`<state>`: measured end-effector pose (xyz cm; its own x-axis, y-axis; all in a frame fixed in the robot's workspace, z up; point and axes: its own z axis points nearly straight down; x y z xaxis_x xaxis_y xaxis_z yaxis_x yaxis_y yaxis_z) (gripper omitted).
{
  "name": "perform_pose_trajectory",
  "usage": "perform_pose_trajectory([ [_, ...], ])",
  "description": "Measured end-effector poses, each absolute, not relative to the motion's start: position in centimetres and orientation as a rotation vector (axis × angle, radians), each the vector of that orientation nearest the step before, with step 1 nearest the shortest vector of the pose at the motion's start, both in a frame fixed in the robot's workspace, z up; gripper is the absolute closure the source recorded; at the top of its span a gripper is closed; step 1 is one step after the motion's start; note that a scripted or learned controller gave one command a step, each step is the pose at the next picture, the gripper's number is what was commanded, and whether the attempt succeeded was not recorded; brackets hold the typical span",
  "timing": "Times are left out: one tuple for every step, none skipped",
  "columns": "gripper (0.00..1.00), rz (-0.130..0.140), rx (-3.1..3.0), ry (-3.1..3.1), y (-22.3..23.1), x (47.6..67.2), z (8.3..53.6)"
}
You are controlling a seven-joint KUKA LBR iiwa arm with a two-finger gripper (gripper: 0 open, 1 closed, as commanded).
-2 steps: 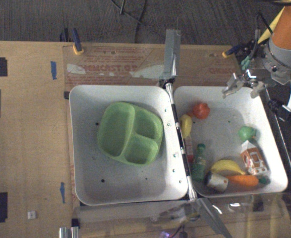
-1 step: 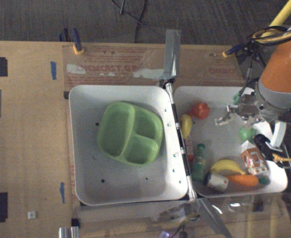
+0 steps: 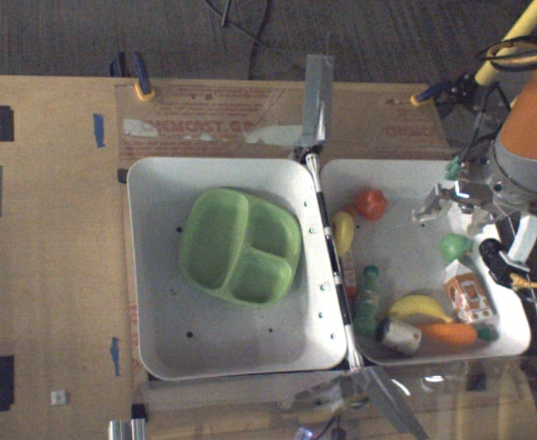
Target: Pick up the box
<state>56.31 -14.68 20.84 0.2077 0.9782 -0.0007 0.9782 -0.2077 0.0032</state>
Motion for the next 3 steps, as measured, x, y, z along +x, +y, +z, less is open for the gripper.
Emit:
perform_pose_trajectory([
  [0.00, 0.011, 2.434, 1.975, -14.4, 55.8, 8.9],
  [0.00, 0.022, 2.376, 2.046, -16.6, 48.5, 9.1],
  [0.00, 0.004, 2.037, 2.377, -14.6, 48.2, 8.9],
])
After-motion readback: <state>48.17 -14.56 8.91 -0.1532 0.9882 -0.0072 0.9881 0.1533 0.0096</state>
